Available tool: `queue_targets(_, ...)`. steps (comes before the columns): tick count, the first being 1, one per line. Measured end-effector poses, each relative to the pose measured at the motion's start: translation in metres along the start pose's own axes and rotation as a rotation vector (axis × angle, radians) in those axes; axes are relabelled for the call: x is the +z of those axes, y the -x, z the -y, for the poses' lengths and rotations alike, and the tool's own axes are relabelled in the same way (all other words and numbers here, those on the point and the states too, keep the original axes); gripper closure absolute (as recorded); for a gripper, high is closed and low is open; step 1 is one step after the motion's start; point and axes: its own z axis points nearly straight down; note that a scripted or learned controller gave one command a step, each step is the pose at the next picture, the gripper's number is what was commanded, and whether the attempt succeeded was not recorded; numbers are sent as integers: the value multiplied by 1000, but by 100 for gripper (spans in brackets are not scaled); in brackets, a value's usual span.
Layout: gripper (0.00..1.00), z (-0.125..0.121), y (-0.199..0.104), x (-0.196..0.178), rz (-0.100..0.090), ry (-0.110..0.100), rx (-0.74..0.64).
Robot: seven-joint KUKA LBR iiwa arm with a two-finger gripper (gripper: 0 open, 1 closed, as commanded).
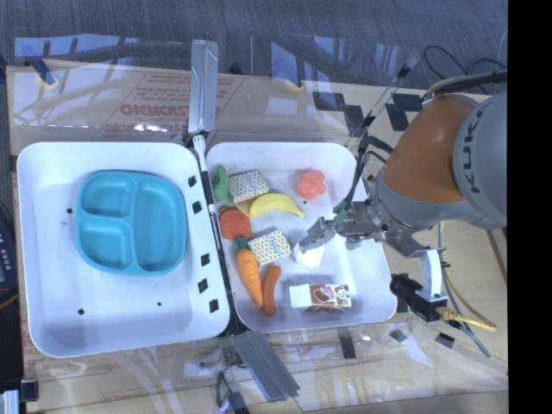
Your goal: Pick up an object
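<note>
The right bin (362,309) holds several toy foods: a yellow banana (275,204), a pink strawberry (310,183), a red tomato (235,223), an orange carrot (249,278), a red sausage (271,289), a green piece (222,183), two patterned packets (248,185) (270,246), a milk carton (321,296) and a white egg (309,252). My gripper (321,232) hangs low in the bin's middle right, directly above the egg, its dark fingers (316,231) next to it. Nothing visibly sits between them.
The left bin (43,317) bears a blue divided plate (134,221). A grey divider strip (203,84) runs between the bins. The arm's orange band (427,158) and cables (431,291) overhang the right bin's right edge.
</note>
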Motion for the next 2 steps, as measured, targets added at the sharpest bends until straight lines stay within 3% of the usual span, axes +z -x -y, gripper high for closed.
queue_targets(1, 0, 9, -52, 77, 0, -1, -102)
queue_targets(2, 0, 14, -53, 121, 0, 2, -146)
